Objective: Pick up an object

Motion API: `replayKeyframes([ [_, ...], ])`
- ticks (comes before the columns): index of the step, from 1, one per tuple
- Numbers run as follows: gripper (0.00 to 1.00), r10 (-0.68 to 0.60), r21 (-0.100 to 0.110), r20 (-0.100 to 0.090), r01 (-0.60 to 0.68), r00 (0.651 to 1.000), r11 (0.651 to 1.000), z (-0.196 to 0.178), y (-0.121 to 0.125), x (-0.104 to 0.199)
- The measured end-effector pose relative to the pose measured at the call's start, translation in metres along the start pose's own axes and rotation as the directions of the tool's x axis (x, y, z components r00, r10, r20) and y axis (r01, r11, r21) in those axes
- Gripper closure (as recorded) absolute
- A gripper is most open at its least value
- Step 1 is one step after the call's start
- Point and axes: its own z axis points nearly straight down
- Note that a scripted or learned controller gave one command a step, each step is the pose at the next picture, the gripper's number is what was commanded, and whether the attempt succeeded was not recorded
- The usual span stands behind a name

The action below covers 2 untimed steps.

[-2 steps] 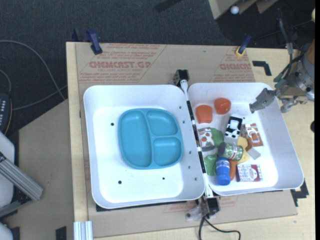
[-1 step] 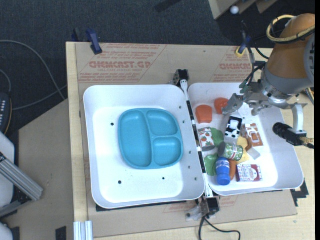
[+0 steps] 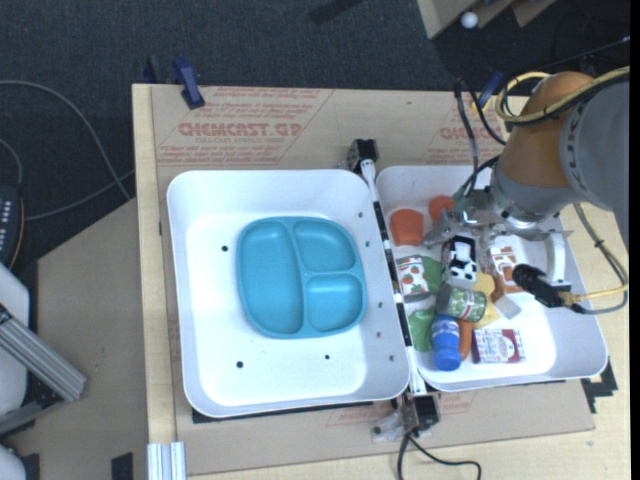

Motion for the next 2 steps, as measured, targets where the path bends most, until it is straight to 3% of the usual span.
replayKeyframes([
  [1,1.00,0.001,-0.003,0.000,-0.001,1.000,1.000,-0.011,0.001,0.000],
  [2,1.00,-0.003,0.000,-0.001,0.003,1.000,1.000,-0.100,0.001,0.073],
])
